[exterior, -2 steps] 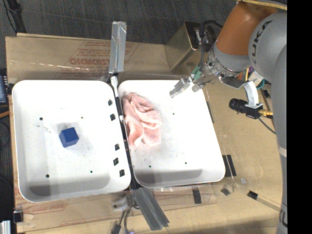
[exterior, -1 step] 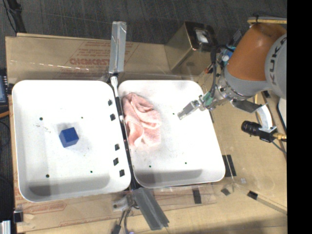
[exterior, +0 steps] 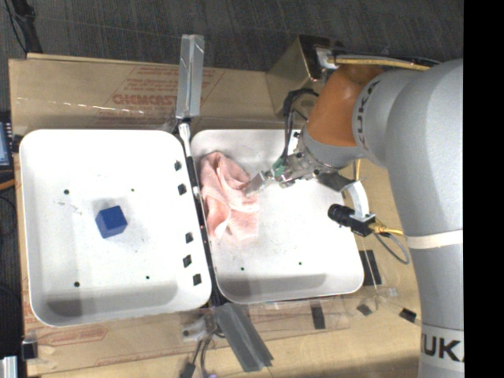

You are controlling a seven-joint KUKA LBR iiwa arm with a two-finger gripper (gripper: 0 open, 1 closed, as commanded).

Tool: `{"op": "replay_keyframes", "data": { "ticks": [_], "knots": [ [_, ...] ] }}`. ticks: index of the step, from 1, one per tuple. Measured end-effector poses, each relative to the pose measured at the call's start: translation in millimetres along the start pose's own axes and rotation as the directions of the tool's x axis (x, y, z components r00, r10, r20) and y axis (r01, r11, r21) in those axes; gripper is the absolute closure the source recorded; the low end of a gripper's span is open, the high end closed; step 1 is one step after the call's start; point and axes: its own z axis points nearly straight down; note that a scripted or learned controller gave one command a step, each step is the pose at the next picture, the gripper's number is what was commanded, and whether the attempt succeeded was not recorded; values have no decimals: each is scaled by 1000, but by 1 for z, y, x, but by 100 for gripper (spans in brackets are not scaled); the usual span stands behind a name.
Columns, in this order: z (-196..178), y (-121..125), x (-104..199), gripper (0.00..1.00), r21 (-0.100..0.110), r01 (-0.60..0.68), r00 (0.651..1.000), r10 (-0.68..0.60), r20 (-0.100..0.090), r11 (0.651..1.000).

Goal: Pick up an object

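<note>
A crumpled pink cloth (exterior: 226, 198) lies in the right bin (exterior: 315, 274), against its left wall. My gripper (exterior: 255, 184) reaches in from the right and sits at the cloth's right edge, its tip touching or just over the fabric. A small blue cube (exterior: 111, 220) rests in the left bin (exterior: 47, 290), left of its middle. The grey arm with its orange band (exterior: 339, 109) hangs over the right bin's back right part.
A metal divider (exterior: 190, 77) stands between the bins at the back. Black clips (exterior: 187, 239) run along the shared wall. A black cable fitting (exterior: 350, 217) juts over the right bin's right side. Cardboard (exterior: 94, 85) lies behind the bins.
</note>
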Motion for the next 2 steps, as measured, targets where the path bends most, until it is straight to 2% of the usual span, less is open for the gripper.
{"op": "replay_keyframes", "data": {
  "ticks": [1,2],
  "knots": [
    [18,46,55,0,-5,127,992,-127,6,992],
    [19,-20,74,0,-3,98,995,-98,5,995]
  ]
}}
